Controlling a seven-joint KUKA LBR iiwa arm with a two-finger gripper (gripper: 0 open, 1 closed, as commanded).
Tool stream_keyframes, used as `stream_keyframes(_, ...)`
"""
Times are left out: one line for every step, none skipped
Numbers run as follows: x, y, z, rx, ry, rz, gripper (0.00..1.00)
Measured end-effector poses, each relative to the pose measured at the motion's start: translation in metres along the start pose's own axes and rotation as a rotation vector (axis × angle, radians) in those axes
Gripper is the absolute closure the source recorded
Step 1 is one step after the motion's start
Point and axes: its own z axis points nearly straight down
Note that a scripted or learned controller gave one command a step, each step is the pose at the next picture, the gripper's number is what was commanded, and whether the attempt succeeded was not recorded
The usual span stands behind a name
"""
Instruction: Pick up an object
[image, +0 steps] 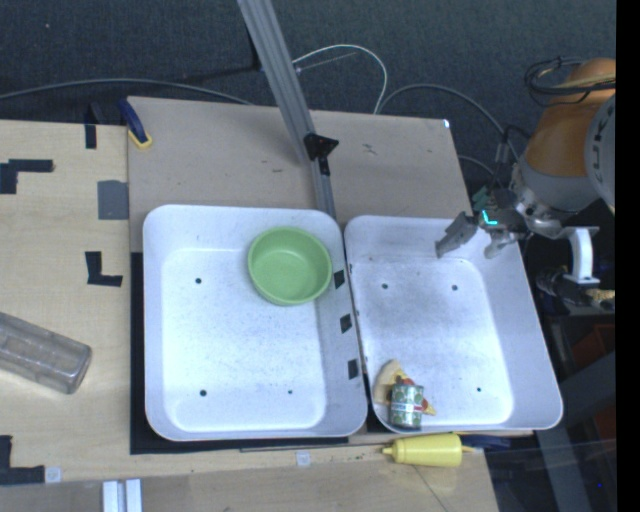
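Worktop (400, 150): carries two white bins side by side.
Right bin (520, 330): the jaws (472, 238) hang over its far edge, spread wide, holding nothing.
Green bowl (290, 265): in the left bin (180, 330), well apart from the jaws, across the divider.
Small can (406, 403): near corner of the right bin, toward the front from the jaws; judged the nearer pick.

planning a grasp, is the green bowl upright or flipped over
Upright: the green bowl in the left bin shows its open hollow and rim facing up.
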Motion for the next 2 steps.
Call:
stream_keyframes(-0.001, 0.0, 0.044, 0.004, 0.0, 0.001, 0.0)
stream_keyframes(-0.002, 0.007, 0.093, 0.005, 0.0, 0.0, 0.0)
